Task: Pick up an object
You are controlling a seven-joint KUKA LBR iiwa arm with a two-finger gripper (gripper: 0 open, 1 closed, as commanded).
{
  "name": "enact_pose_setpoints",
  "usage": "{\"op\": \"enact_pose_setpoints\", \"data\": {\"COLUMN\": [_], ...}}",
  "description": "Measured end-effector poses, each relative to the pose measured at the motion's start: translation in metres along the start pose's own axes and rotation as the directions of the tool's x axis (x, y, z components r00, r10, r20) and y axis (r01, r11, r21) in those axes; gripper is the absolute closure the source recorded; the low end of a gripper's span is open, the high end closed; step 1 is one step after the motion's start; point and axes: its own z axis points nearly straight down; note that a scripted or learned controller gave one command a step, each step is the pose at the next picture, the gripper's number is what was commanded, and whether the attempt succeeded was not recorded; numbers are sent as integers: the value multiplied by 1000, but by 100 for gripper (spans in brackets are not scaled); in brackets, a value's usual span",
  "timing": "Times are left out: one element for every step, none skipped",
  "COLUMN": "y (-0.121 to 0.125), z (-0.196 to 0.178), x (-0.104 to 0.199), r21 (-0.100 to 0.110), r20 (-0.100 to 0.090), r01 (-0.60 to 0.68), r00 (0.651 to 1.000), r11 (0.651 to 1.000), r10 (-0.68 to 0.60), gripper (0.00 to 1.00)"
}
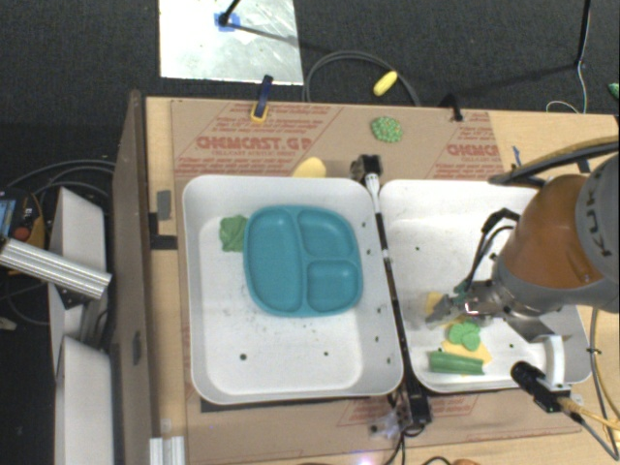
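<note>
My gripper (pixel 451 305) is low inside the right bin (pixel 426 211), in its front half, and points left. The grey arm with its orange band (pixel 552 240) covers the bin's right side. Just left of the gripper tip lies a small yellow piece (pixel 432 301). Directly in front of the gripper sits a green leafy toy (pixel 467 335) on a yellow piece (pixel 479 354). A long green toy (pixel 453 362) lies by the bin's front wall. I see nothing between the gripper and these toys that shows a hold.
The left bin (pixel 199 260) holds a blue divided plate (pixel 302 260) and a green leafy toy (pixel 232 232) at its left. On the cardboard behind the bins lie a yellow toy (pixel 310 169) and a green round toy (pixel 387 129). Cables run along the divider.
</note>
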Motion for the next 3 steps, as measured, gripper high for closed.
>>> {"op": "enact_pose_setpoints", "data": {"y": [101,71,13], "z": [17,-119,-81], "x": [-39,-50,-13], "r21": [-16,-19,0], "r20": [7,6,-1], "r01": [4,-1,0], "r00": [1000,1000,1000], "r11": [1000,1000,1000], "r10": [-4,1,0], "gripper": [0,0,0]}}
